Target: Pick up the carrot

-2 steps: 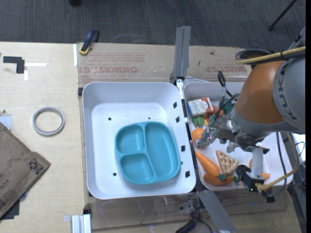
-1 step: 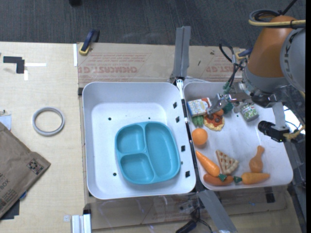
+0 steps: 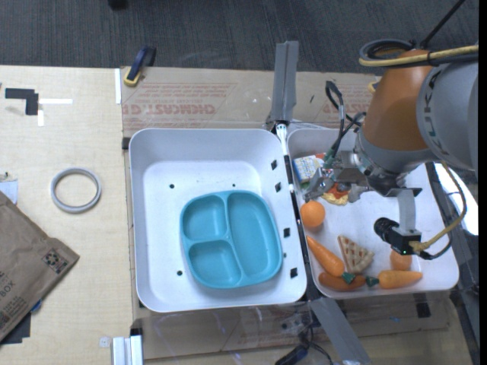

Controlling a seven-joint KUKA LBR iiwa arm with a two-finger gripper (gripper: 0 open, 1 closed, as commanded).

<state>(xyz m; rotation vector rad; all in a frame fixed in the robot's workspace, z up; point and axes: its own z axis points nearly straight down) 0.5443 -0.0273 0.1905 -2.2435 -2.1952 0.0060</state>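
Two bins sit side by side on my tabletop (image 3: pixel 61 128). The left bin (image 3: pixel 152 204) holds a divided tray (image 3: pixel 230 238) at its middle. In the right bin (image 3: pixel 441 268), toward the frame's lower right, a carrot (image 3: pixel 325 256) lies just below a round fruit (image 3: pixel 312 214), with a sandwich wedge (image 3: pixel 354 253) beside it. A tape ring (image 3: pixel 76 189) rests far left.

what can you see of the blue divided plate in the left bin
The blue divided plate is a rounded rectangle in a matte turquoise that looks like plastic. Raised ridges split it into three compartments: one long one on the right side and two smaller ones on the left. It lies flat, right way up, slightly rotated, on the floor of the left bin, towards its front right. Nothing sits in it and only the bin floor touches it.
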